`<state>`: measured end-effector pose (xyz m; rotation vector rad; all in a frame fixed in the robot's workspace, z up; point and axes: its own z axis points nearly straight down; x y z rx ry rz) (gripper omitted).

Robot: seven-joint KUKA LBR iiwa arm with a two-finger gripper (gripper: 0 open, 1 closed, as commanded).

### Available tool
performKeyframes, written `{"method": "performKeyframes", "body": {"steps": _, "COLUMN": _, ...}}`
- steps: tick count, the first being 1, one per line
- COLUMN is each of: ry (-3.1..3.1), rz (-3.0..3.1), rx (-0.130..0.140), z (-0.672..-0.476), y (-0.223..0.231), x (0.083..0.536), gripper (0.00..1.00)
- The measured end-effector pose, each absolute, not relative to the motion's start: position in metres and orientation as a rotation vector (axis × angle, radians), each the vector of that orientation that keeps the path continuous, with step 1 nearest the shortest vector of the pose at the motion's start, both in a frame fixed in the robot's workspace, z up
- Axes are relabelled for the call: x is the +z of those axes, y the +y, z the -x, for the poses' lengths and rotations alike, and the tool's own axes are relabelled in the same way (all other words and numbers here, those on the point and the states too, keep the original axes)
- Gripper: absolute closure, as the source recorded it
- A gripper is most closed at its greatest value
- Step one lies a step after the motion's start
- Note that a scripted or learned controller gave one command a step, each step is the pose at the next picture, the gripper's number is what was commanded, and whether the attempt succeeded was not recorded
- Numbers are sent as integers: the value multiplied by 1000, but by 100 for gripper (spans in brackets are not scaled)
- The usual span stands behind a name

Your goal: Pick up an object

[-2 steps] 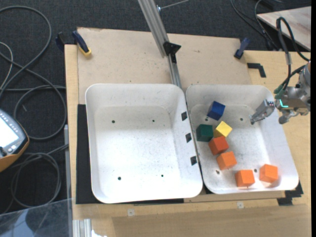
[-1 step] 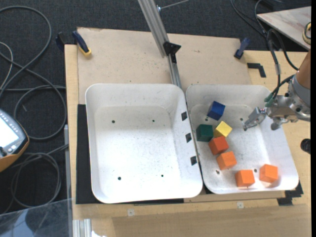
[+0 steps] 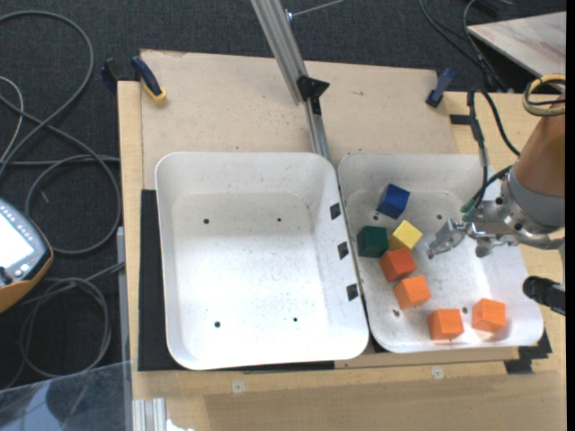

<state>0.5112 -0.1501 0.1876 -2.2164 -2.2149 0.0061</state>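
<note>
- Pincer (image 3: 442, 241) hangs over the right bin (image 3: 467, 171), reaching in from the right; whether it is spread or pressed together I cannot tell, and no block shows in its grip.
- Left bin (image 3: 171, 178) sits on the desk (image 3: 225, 106), touching the right bin along its right wall.
- Green block (image 3: 373, 241) lies in the right bin, nearest the dividing wall.
- Blue block (image 3: 393, 200) lies just beyond the green one, toward the far side.
- Yellow block (image 3: 406, 234) sits just right of the green block, between the blue block and the red-orange block (image 3: 398, 263); it is just left of the pincer.
- Red-orange block lies just nearer than the green and yellow blocks, close to both.
- Orange block (image 3: 412, 291) sits just nearer again, beside the red-orange one.
- Second orange block (image 3: 445, 324) lies close to the near wall of the right bin.
- Third orange block (image 3: 489, 315) lies just right of it, in the near right corner.
- Arm (image 3: 544, 173) enters from the right edge, its orange band above the grey wrist.
- Metal pole (image 3: 283, 39) slants up from the far end of the seam between the bins.
- Blue clamps (image 3: 148, 76) grip the desk's far corners.
</note>
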Motion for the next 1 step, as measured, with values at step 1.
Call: {"method": "performKeyframes", "body": {"steps": 1, "ry": -2216, "rz": 2218, "rx": 4, "z": -509, "y": -146, "x": 126, "gripper": 0}}
